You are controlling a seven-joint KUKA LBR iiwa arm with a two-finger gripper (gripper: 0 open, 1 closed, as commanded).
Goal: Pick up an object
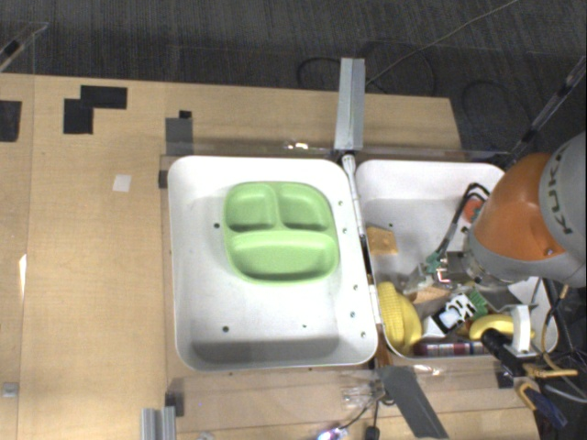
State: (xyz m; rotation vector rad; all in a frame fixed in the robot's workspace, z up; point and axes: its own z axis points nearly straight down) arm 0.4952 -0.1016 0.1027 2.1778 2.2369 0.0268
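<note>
The arm [561, 200] bears "KU" (partly cut off) in black letters.

Dark grey ribbed carpet [183, 16] across the top, crossed by thin black cables [477, 12] near the upper right corner; below it a pale wooden bench [83, 273] with black square markings [92, 106] along its far left edge; a grey metal post [349, 104] upright at the far edge; soft, even light, with faint glare on the wood.

Yellow corn cob [398, 312] (right bin [404, 191])
</note>
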